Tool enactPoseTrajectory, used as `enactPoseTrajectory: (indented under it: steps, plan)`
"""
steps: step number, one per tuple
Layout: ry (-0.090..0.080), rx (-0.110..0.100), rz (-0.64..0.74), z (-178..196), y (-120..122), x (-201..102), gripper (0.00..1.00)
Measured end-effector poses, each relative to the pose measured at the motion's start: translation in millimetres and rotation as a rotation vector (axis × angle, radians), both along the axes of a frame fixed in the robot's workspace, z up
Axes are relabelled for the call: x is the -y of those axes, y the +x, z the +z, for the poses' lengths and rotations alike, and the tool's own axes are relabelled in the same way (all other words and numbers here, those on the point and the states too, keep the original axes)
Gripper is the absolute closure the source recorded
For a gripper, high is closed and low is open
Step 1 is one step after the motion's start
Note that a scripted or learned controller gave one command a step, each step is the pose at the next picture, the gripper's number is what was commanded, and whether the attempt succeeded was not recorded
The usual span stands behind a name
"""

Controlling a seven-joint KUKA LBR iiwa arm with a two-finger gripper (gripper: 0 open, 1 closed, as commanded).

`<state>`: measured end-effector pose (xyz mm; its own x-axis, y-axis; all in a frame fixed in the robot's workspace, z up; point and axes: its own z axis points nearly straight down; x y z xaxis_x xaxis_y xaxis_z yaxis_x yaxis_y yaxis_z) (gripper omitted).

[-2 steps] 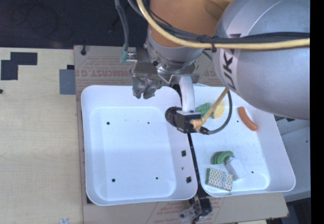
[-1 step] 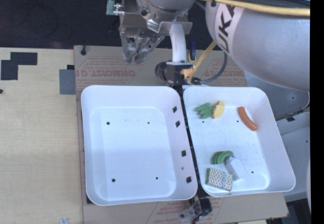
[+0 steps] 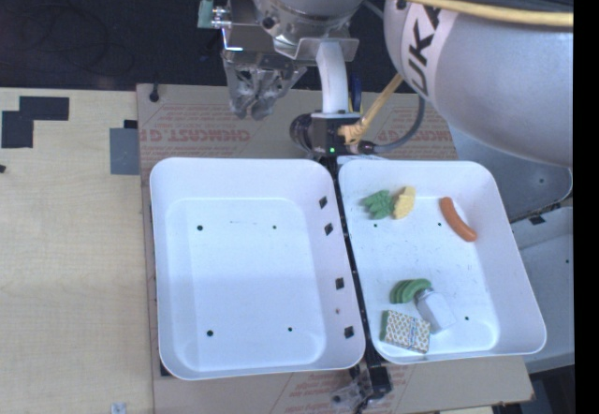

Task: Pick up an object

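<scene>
The claw [image 3: 256,96] hangs beyond the bins, grip state unclear; the sausage [image 3: 458,218] lies diagonally, pointing lower right.

Cardboard sheet [image 3: 187,122] lies under the jaws. Left bin [image 3: 173,215] sits just camera-side of the jaws, with the right bin [image 3: 513,248] touching it. Grey square [image 3: 123,150] lies view-left of the jaws.

My right shallow white plastic bin [image 3: 505,253] holds a long orange sausage [image 3: 458,218] at its far side and a small patterned square packet [image 3: 405,331] nearest the front.
</scene>
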<state>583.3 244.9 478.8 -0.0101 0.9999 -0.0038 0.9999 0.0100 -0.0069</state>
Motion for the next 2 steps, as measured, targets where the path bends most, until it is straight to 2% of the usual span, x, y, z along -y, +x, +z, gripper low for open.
enactPoseTrajectory:
  steps: [2]
  plan:
    - [-0.003, -0.009, 0.016, 17.8, -0.5, -2.0, 1.0]
